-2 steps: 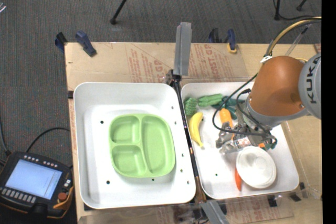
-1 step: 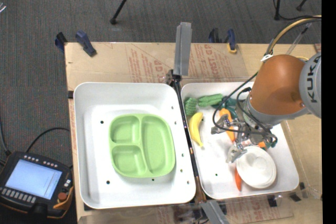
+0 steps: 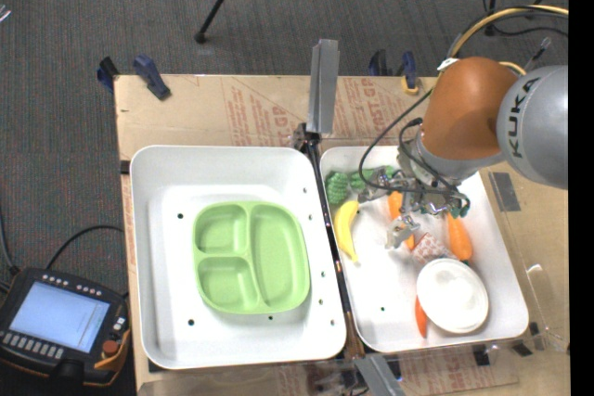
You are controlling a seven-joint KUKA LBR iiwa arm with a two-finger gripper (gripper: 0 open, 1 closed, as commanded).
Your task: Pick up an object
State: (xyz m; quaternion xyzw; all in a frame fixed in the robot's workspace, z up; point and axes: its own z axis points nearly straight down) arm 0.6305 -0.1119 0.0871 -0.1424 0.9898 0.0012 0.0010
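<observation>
My gripper hangs low over the middle of the right bin, under the arm's orange band. Around it lie several toy foods: a yellow banana to its left, a green leafy piece at the bin's far left, an orange piece right beside the gripper, and an orange carrot to its right. A pale speckled item lies just below the gripper. Nothing is clearly held. The wrist hides part of the bin behind it.
A white bowl sits in the right bin's near corner, with a small orange piece at its left edge. The left bin holds a green divided plate. A teach pendant lies off the bench at lower left.
</observation>
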